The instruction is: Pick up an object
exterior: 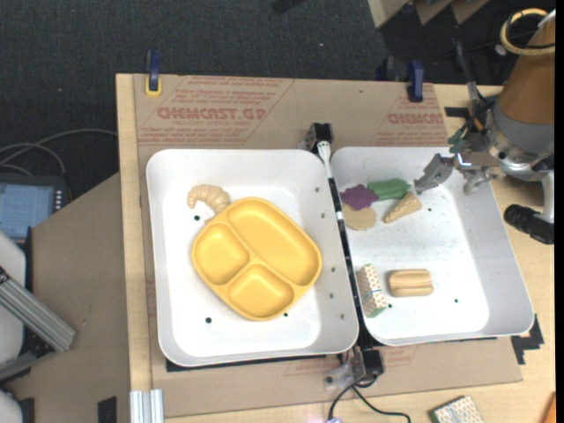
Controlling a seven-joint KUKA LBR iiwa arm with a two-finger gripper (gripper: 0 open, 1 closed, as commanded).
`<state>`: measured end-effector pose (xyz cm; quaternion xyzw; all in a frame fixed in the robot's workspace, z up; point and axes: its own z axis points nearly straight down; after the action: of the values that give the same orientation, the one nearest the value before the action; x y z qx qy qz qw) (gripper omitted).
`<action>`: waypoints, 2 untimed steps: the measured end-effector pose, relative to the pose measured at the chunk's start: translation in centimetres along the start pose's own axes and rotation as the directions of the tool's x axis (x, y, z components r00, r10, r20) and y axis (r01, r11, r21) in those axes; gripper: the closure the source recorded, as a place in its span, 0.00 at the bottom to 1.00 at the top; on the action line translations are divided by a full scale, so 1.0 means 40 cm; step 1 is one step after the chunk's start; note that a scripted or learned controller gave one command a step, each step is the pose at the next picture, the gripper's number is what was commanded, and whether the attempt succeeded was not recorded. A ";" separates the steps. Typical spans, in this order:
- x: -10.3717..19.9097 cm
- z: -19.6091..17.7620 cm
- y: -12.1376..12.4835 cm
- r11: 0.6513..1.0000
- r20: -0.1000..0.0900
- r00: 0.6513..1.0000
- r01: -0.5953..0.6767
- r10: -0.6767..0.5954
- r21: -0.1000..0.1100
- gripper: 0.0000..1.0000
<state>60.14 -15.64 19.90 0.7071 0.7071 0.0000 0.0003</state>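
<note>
A dark carpet (pixel 132 25) filled the top of the frame behind a brown board (pixel 220 104). The left bin (pixel 167 263) held a yellow divided plate (pixel 256 258) and a croissant (pixel 207 196). The right bin (pixel 480 263) held a bread roll (pixel 410 282), a green piece (pixel 389 188), a purple piece (pixel 358 196) and a wedge (pixel 403 208). The gripper (pixel 432 174) hung at upper right, fingers spread, empty.

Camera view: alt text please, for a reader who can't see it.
The arm's hand hovers at the right bin's far edge, near a green piece, a cone and a purple piece, holding nothing visible. A bun lies nearer the front. The left bin holds a yellow tray and a croissant.
</note>
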 end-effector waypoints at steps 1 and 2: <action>0.057 0.300 0.065 1.000 -0.002 1.000 0.003 -0.003 0.005 0.00; 0.141 0.285 0.133 1.000 0.000 1.000 0.004 -0.004 -0.004 0.00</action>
<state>65.49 -10.00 8.51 0.7055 0.7087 0.0013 0.0017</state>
